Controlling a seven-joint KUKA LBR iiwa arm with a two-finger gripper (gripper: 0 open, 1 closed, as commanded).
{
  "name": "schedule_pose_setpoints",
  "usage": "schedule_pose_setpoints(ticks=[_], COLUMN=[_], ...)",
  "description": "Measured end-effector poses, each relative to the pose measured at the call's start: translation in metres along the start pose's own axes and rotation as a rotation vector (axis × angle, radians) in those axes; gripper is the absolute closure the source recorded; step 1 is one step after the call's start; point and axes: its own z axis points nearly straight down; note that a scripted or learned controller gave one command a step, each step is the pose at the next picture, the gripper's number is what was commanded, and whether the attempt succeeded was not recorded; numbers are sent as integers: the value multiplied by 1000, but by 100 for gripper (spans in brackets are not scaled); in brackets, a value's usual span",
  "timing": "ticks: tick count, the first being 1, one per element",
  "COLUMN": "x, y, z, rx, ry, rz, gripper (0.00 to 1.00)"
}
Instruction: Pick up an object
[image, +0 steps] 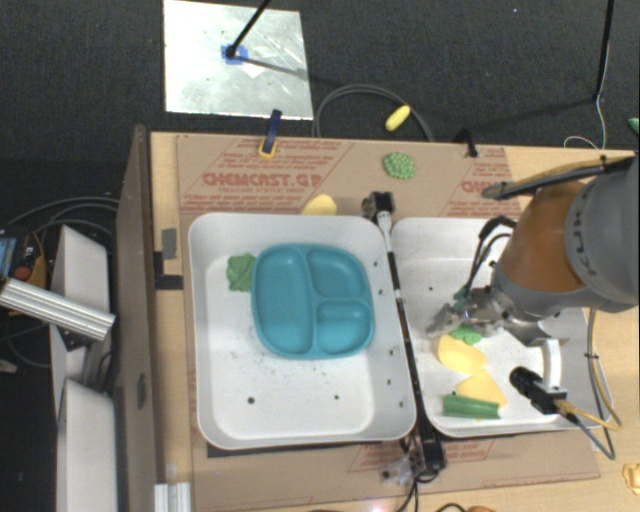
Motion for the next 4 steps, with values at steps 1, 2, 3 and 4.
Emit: schedule_pose_setpoints(ticks=[1,2,3,4], x=[-46,-58,-30,13], y=[100,98,26,-9], z=[-13,-71,-91,-30], rx=[-18,-13,-3,1], ry=[-6,-4,0,2], rz=[-4,-1,0,-4], gripper=[0,0,0,0])
